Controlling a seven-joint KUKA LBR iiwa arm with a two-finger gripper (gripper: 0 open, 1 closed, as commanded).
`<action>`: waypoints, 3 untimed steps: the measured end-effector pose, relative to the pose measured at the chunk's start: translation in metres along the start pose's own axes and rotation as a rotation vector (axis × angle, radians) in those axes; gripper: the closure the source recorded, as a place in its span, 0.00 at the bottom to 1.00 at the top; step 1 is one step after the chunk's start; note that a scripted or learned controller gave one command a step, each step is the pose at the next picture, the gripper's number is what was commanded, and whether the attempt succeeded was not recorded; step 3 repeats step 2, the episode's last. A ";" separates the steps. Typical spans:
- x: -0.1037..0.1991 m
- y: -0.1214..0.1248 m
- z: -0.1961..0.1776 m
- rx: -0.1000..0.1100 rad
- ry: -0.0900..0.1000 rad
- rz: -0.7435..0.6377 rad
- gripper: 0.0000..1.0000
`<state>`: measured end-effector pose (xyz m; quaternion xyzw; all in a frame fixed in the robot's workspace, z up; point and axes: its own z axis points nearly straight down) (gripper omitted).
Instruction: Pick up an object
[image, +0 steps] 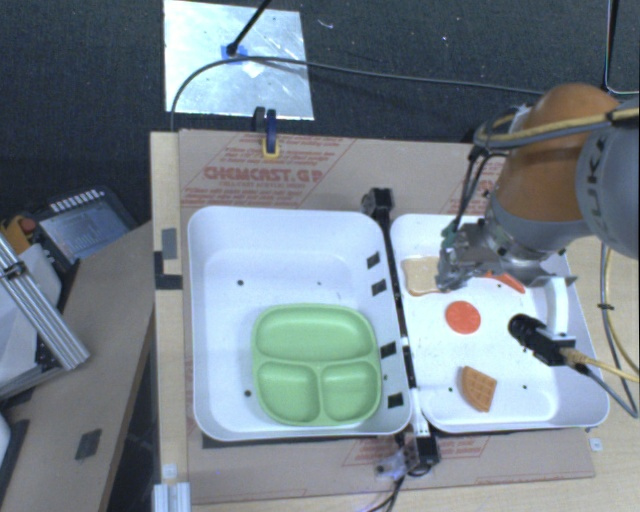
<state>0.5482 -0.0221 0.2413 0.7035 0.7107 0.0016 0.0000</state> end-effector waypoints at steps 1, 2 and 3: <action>0.055 -0.007 -0.006 0.000 0.001 0.000 1.00; 0.110 -0.015 -0.007 0.001 0.000 -0.001 1.00; 0.110 -0.015 -0.007 0.001 0.000 -0.001 1.00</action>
